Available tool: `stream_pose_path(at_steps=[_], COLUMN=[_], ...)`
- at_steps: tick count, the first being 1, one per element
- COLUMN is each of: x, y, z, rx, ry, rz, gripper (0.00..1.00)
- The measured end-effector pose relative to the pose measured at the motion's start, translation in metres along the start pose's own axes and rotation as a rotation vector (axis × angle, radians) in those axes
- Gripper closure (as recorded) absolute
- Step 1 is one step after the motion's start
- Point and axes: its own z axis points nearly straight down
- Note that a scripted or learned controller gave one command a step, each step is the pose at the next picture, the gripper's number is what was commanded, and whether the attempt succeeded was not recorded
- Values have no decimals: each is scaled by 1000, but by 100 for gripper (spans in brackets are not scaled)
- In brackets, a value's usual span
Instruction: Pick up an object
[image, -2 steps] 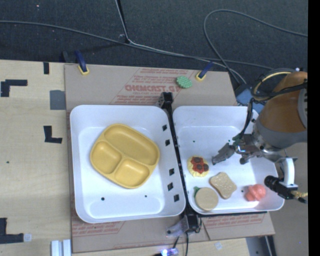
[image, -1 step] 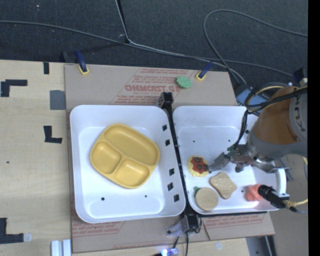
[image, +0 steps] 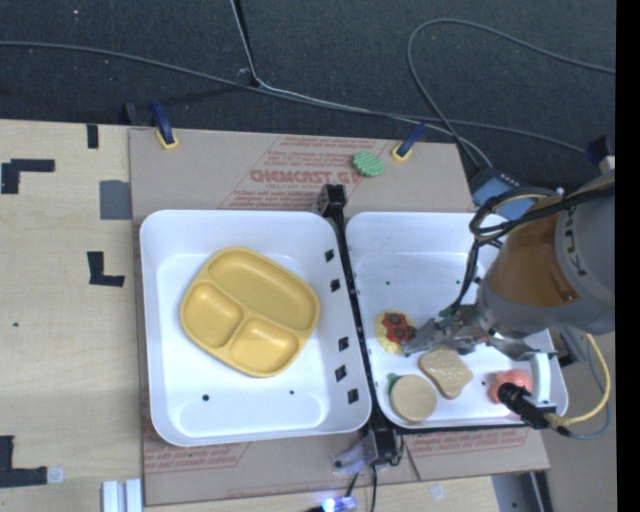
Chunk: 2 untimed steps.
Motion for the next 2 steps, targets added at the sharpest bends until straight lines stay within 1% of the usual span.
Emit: stream_pose_path(at_steps=[1,2], x=[1,-2], y=[2,-6], z=[-14,-69], rx=[-5,-3], ry=[2,0], rz=[-2,0], gripper=[100,100])
